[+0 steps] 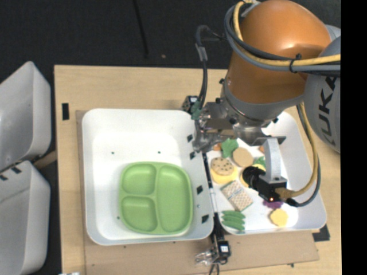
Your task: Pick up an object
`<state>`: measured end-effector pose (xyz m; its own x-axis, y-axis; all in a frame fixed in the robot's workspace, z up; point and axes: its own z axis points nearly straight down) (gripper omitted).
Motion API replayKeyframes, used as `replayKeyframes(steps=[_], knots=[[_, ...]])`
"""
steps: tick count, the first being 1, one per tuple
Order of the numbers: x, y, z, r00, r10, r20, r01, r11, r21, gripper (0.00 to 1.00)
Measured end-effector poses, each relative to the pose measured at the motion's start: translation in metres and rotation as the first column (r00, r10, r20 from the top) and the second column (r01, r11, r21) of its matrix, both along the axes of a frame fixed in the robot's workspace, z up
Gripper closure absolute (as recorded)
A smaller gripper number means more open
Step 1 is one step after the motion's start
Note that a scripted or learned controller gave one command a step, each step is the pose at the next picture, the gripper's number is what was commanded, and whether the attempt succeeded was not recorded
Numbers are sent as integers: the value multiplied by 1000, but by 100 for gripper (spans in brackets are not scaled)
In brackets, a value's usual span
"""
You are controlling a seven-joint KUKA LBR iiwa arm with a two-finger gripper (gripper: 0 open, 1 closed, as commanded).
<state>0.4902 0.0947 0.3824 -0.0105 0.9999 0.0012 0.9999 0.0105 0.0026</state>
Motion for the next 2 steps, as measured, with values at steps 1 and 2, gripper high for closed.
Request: replayKeyframes(steps=[1,2], knots=[[1,-12,178,1000,-7,16,7,1000,1,100],[-2,-78,-70,1000,-16,-19,16,1000,-5,100]])
